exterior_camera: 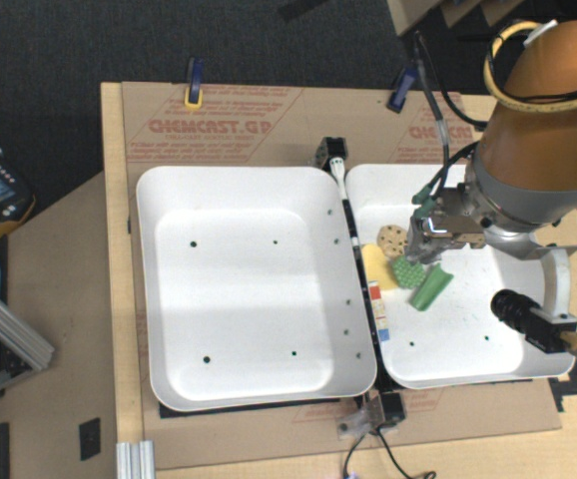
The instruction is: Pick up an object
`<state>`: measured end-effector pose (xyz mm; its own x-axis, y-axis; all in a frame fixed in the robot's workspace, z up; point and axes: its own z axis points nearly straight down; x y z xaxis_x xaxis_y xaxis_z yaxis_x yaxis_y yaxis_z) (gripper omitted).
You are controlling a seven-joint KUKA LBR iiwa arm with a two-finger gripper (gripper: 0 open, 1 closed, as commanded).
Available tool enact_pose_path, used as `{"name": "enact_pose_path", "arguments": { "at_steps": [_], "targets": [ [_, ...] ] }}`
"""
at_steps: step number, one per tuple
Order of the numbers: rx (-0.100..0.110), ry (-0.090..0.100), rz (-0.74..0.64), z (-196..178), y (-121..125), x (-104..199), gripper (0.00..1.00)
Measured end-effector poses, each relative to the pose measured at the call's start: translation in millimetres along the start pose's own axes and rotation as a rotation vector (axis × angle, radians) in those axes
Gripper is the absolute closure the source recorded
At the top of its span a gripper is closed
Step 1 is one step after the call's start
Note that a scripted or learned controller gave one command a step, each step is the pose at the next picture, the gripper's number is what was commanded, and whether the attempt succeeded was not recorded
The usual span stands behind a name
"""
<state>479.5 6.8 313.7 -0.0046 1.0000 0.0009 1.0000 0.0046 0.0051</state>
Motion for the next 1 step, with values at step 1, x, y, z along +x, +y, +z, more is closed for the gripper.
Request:
{"name": "enact_pose_path", "arguments": {
  "at_steps": [1],
  "targets": [
    [0.009, -0.002, 0.014, 29.3, -1.6, -79.6, 1.0]
  ]
}}
